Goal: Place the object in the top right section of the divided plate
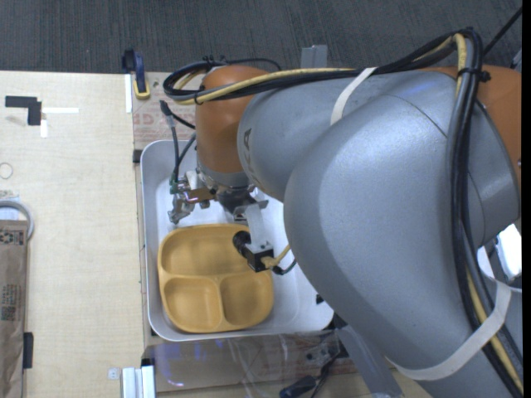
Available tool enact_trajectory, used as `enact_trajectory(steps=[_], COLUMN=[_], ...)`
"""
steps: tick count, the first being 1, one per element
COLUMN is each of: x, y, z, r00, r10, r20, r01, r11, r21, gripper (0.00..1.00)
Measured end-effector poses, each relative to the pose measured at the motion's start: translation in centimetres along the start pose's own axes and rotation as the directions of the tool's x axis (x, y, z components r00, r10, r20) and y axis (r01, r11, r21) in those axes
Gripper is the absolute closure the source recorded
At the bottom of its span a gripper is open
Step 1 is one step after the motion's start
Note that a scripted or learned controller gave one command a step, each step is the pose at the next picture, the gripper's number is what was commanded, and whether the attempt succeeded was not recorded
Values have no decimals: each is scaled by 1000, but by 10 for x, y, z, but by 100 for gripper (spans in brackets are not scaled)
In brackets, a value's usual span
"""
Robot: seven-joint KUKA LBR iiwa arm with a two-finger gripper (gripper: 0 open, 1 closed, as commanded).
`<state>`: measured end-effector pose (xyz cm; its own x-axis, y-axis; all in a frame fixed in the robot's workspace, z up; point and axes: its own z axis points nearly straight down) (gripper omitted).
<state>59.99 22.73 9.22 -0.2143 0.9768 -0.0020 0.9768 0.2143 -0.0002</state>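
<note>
The hand (182, 204) hangs at the upper edge of the yellow divided plate (199, 293) in a white bin (151, 222). Clenched or released, I cannot tell.

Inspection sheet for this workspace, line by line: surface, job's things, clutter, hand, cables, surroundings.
Surface: pale wooden bench bearing a white bin.
Job's things: yellow divided plate lies flat in the bin, three sections, no item seen in them.
Clutter: black L-shaped marker on the bench, apart from the bin.
Hand: hand hangs over the bin at the plate's far rim; cannot tell if it holds anything.
Cables: yellow cable and black cable run along the grey arm.
Surroundings: dark floor beyond the bench; brown packet at the left edge.
</note>
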Motion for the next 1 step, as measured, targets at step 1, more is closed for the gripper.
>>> enact_trajectory(steps=[1], x=[0], y=[0], z=[0], r00=[1000], r10=[0], r20=[0], r01=[0], r11=[1000], r21=[0], gripper=[0])
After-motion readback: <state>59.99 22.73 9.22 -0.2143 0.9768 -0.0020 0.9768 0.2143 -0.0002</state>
